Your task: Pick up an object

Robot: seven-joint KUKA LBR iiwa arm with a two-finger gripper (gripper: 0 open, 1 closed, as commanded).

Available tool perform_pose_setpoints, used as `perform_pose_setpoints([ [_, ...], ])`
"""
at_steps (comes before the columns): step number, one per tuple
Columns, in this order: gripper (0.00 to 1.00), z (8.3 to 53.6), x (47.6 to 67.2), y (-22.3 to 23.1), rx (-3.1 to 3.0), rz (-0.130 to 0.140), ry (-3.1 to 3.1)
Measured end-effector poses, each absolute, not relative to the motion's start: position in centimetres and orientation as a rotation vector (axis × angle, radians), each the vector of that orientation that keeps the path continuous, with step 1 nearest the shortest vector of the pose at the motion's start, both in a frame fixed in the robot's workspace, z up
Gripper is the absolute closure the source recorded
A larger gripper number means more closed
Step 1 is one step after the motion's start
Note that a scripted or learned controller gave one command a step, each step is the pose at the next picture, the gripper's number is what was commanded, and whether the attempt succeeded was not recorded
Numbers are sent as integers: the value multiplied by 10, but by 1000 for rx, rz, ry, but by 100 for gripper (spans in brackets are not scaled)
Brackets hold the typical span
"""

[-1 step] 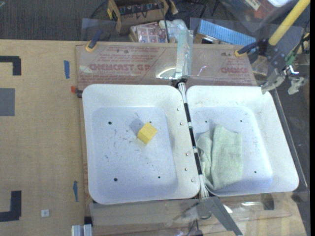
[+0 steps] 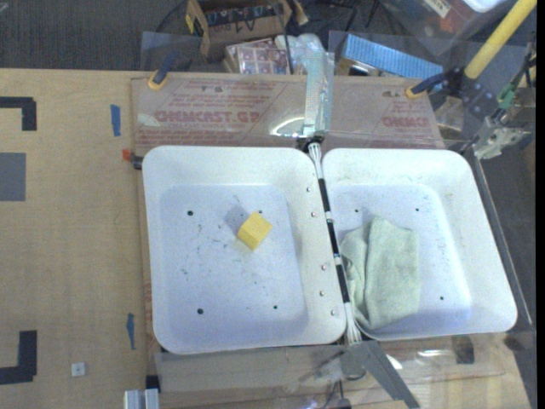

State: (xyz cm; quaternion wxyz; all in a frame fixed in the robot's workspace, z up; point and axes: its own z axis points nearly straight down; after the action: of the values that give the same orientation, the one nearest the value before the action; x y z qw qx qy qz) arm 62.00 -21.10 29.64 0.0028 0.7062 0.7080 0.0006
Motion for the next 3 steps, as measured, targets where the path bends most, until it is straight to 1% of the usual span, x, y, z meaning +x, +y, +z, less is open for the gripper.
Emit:
perform_pose_setpoints([
  [1,100,261,556,-224,1646,1,2675],
  [2,100,290,544,-223,1473,1,2765],
  [3,100,300,528,-224,918,1,2999],
])
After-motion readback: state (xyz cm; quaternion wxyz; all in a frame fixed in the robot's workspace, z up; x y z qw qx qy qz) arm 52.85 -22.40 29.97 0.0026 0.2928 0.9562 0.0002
